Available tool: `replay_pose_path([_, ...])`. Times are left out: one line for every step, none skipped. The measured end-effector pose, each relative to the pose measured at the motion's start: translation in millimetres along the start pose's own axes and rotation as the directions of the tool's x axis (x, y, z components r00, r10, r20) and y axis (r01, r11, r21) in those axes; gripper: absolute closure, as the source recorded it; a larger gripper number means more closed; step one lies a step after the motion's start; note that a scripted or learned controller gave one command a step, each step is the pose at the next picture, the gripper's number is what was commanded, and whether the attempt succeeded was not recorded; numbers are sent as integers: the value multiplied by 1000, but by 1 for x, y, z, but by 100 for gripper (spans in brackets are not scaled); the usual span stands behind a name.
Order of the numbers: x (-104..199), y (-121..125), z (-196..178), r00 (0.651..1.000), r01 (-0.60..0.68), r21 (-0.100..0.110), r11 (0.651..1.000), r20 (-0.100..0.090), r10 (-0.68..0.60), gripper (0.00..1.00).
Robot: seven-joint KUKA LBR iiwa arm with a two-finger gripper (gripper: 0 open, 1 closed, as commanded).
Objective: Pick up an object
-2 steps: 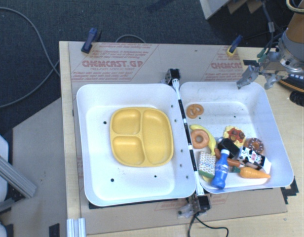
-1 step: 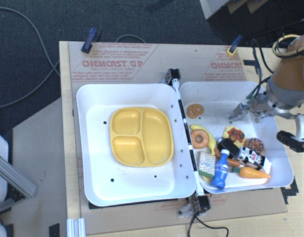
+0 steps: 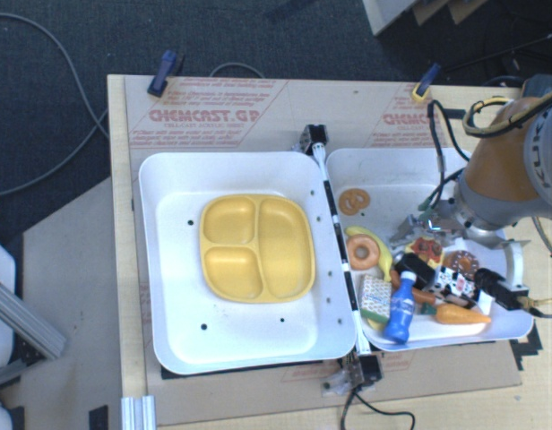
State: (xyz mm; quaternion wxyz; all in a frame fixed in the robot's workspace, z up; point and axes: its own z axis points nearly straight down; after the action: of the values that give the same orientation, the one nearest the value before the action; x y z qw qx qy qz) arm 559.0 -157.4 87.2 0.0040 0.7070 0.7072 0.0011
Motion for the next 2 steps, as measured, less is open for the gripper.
replay_pose_path([31,-58,-1,1000,-3,-11,1000,1,3,0])
replay_pose_path([-2,-50,1,1000,5,9,1000,-14,-4,0])
